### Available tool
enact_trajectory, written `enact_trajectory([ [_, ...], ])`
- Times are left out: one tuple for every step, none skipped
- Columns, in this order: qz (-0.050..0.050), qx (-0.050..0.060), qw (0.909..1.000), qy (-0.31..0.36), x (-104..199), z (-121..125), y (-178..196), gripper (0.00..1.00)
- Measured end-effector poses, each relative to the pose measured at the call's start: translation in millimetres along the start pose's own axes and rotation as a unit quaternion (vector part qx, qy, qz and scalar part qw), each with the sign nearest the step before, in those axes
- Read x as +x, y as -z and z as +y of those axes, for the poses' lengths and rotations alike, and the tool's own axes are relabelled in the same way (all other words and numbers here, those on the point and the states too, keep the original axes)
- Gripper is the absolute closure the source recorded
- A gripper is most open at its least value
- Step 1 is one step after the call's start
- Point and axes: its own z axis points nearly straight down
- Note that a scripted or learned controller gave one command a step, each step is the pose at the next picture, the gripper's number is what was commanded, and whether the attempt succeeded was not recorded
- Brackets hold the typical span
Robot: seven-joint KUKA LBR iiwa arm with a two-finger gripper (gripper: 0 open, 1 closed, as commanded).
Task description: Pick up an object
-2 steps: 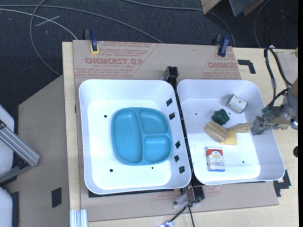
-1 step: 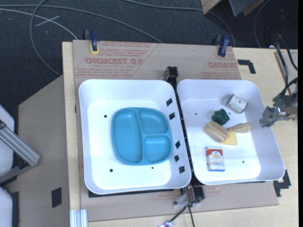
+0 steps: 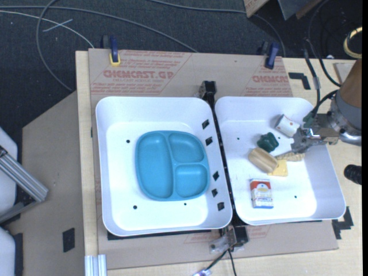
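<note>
The hand (image 3: 303, 138) hangs low by the right bin's (image 3: 322, 203) right edge; how far it is parted I cannot tell. Just beside it lie a white cylinder (image 3: 286, 124), a dark green block (image 3: 267, 141), a tan roll (image 3: 263, 160) and a red-and-white box (image 3: 261, 192). A blue divided plate (image 3: 171, 164) sits mid left bin (image 3: 109, 154).

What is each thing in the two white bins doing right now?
Blue divided plate: lying flat, right way up, in the left bin.
Red and white box: lying flat in the right bin.
Tan block: on its side.
Dark green piece: resting beside the tan block.
White cylinder: tipped over.
End effector: low over the right bin.
</note>
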Motion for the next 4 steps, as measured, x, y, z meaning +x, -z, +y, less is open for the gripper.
enact_trajectory([
  [0.0, 0.001, 1.0, -0.001, 52, 12, -14, 1.0],
  [0.0, 0.001, 1.0, -0.001, 100, 13, -21, 1.0],
  [-0.001, 0.0, 1.0, -0.001, 145, 29, -27, 1.0],
  [-0.001, 0.0, 1.0, -0.002, 190, 30, -27, 1.0],
])
